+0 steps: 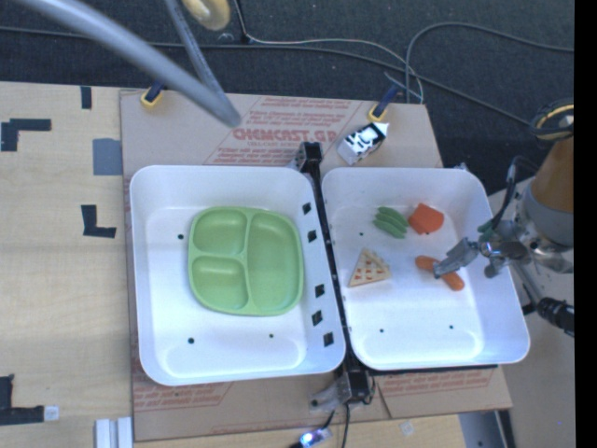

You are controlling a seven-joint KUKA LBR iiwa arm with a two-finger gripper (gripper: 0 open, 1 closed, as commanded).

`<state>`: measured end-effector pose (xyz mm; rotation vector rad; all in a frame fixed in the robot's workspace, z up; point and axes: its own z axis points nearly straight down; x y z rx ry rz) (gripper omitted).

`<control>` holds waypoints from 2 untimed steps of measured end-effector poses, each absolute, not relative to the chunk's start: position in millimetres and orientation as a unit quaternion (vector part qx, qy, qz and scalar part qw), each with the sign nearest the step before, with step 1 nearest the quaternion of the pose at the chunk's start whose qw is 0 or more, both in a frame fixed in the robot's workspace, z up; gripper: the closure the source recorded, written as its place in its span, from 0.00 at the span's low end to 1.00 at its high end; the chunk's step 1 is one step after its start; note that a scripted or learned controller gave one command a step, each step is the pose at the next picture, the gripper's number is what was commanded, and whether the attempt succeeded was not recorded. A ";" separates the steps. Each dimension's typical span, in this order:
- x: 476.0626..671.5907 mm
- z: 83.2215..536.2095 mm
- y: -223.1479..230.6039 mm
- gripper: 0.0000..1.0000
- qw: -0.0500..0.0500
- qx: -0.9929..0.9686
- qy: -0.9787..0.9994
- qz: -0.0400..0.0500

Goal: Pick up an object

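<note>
In the right bin (410, 339) lie a green pepper-like piece (392, 220), a red-orange chunk (426, 217), a tan triangular wedge (369, 270) and a small orange carrot-like piece (425, 263). My gripper (451, 262) reaches in from the right and sits low over the carrot-like piece, hiding its middle. The piece's two ends stick out on either side of the gripper. The arm's wrist (550, 203) hangs over the bin's right rim.
The left bin (159, 343) holds a green divided plate (247, 259). A black divider with clips (322, 269) runs between the bins. Cables (438, 40) trail across the dark floor behind, and a small black-and-white tag (362, 140) lies on the cardboard.
</note>
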<state>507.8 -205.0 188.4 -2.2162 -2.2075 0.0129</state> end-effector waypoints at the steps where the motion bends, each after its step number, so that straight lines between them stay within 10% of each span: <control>1: 511.2 196.1 -204.5 0.00 0.001 -0.707 -0.707 0.001; 2: 515.4 151.2 -200.8 0.00 0.002 -0.707 -0.708 0.002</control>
